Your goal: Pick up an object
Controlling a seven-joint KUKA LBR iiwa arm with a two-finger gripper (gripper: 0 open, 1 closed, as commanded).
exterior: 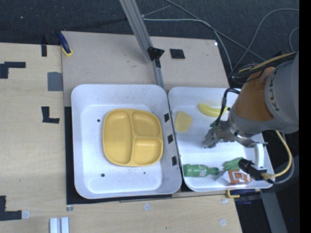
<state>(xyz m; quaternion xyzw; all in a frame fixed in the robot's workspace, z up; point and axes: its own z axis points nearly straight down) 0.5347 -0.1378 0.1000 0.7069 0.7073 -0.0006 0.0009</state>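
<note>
My gripper [212, 139] hangs low over the middle of the right bin [194, 97], its fingers pointing down at the bin floor. A pale yellow flat piece [183, 122] lies to its left. A yellow banana [210, 109] rests just beyond it toward the back. A green bottle [199, 170] lies on its side along the front wall. A green and orange item with a white packet [236, 174] sits at the front right. Nothing shows between the fingers.
The left bin [87, 130] holds a yellow divided plate [132, 137]. A grey metal post [138, 23] slants down to the bins' back edge. Cables run across the dark floor at the upper right. The wooden bench [29, 106] stretches to the left.
</note>
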